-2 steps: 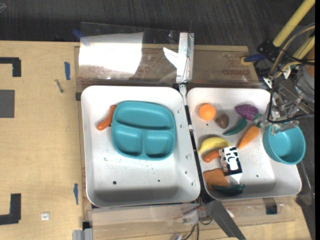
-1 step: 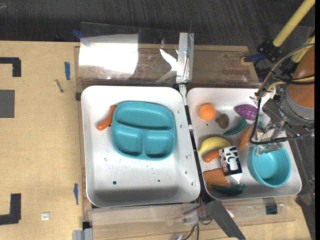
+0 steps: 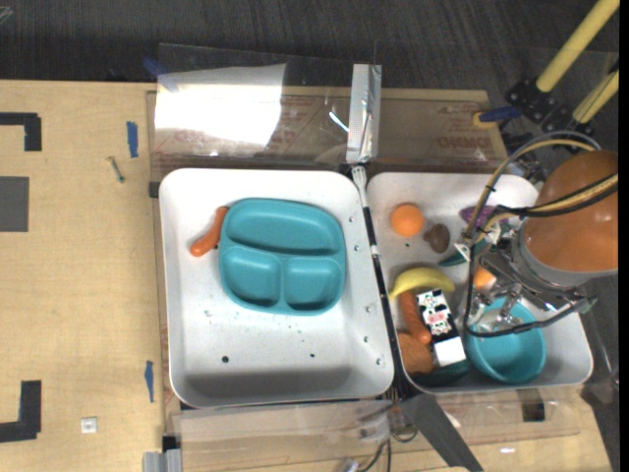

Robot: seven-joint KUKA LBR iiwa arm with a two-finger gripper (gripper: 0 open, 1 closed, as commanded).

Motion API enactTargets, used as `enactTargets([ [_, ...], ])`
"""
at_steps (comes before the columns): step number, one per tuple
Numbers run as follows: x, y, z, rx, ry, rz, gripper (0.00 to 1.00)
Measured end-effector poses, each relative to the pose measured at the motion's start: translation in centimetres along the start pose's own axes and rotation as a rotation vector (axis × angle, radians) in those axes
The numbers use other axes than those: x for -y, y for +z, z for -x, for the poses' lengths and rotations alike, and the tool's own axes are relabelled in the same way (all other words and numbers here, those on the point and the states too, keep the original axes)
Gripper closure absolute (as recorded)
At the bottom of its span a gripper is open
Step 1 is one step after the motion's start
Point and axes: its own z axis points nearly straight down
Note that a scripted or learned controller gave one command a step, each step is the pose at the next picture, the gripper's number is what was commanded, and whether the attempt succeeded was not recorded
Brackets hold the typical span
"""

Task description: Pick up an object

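Lowered at the frame's right, the gripper hangs over the right bin, just above a teal bowl; its state I cannot tell. Nearby lie an orange ball and a banana. A teal divided plate sits in the left bin.

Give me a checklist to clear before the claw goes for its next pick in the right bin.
1. Claw over the right bin: ok; the claw sits low among the items there.
2. Claw free of any object: cannot tell; wrist and cables hide its tips.
3. Targets in reach: ok; the teal bowl, banana and cow-print box lie close to it.
4. Clear approach: not ok; those items are crowded together, touching or overlapping.
5. Easier isolated target: ok; the orange ball sits apart near the far wall.
6. Left bin undisturbed: ok; the teal tray lies flat, a carrot at its edge.
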Motion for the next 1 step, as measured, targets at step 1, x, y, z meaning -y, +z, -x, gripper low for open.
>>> enactTargets([
  [1,1.80,-10.80,-1.19,-0.009,0.031,0.009,1.00],
])
